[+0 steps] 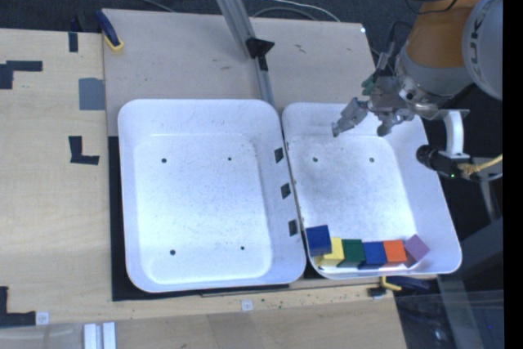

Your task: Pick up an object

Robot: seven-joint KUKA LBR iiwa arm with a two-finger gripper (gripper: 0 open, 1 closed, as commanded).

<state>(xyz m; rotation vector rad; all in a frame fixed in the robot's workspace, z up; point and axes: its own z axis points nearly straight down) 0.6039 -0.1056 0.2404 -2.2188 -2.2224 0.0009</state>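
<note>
Several small coloured blocks lie in a row along the front wall of the right bin (425,200): a blue block (318,239) on the left, a yellow block (332,254), a green block (352,251), another blue one (374,253), an orange block (395,251) and a purple block (416,246). My gripper (362,122) hangs over the back of the right bin, far from the blocks. Its two fingers stand apart and nothing is between them, so it is open.
The left bin (131,176) lies beside the right one. A slanted metal pole (233,4) rises behind the bins. A clamp with a yellow tip (109,32) sits at the bench's back left. Cables run over the dark floor.
</note>
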